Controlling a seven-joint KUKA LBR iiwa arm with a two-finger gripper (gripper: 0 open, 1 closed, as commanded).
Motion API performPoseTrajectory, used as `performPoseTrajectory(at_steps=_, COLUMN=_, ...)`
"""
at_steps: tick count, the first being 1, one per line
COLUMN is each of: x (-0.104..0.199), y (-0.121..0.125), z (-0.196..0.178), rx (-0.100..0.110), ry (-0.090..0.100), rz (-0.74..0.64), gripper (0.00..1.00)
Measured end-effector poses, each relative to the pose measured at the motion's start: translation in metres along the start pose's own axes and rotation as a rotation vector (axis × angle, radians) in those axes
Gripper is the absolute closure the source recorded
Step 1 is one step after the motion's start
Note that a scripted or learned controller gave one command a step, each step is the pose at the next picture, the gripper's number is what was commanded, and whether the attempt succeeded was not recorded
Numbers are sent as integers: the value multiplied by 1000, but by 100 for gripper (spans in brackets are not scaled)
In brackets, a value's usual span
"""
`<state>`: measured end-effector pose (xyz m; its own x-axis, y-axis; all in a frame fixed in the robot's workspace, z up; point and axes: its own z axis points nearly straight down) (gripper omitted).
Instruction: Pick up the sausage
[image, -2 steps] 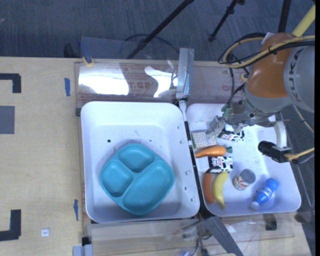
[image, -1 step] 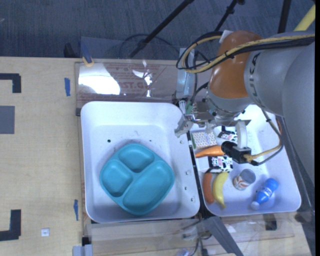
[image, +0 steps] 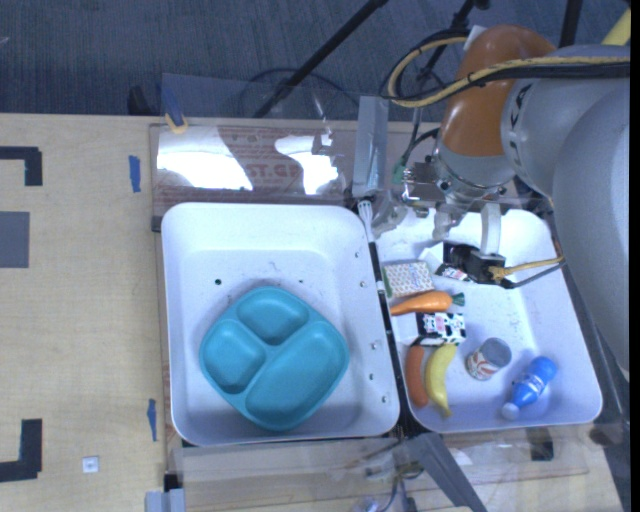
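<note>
The sausage (image: 416, 376) is a short, smooth, reddish-brown cylinder with rounded ends. It lies in the right bin (image: 575, 330) near that bin's near left corner, lengthwise along the left wall. A curved yellow banana (image: 440, 378) lies just beside it on the side away from the wall, apparently touching it.

Further from the near edge, by the same wall, sits a small blocky item with a black-and-white cow pattern (image: 443, 326). Beyond that is a tapered orange carrot (image: 424, 303) with a green tip, and then a flat packet with a fine checked print (image: 407, 276). A squat grey can (image: 488, 358) stands towards the middle of the bin. A glossy blue bottle (image: 528, 386) with a white cap lies tilted near the near right corner.

The gripper (image: 443, 222) hangs over the far left part of the right bin, well apart from the sausage. Whether it is open or closed cannot be told, and nothing is seen held in it.

The left bin (image: 190, 250) is matte white plastic with rounded corners. It holds a teal plate (image: 274, 356) with rounded sides and three compartments, set towards the near edge.

The bench (image: 80, 330) is pale wood grain marked with black and blue tape. A shiny reflective sheet (image: 240, 160) stands at its far edge, and dark grey carpet (image: 200, 40) lies beyond.
</note>
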<state>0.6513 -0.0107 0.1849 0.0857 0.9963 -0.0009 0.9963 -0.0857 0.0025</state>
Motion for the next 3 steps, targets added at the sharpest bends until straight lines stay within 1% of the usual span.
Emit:
performPoseTrajectory(at_steps=1, x=2, y=1, z=-10, rx=-3, ry=-1, rz=-4, gripper=100)
performPoseTrajectory(at_steps=2, x=2, y=1, z=-10, rx=-3, ry=-1, rz=-5, gripper=0)
performPoseTrajectory(at_steps=3, x=39, y=12, z=0, rx=0, ry=0, rz=199, gripper=0)
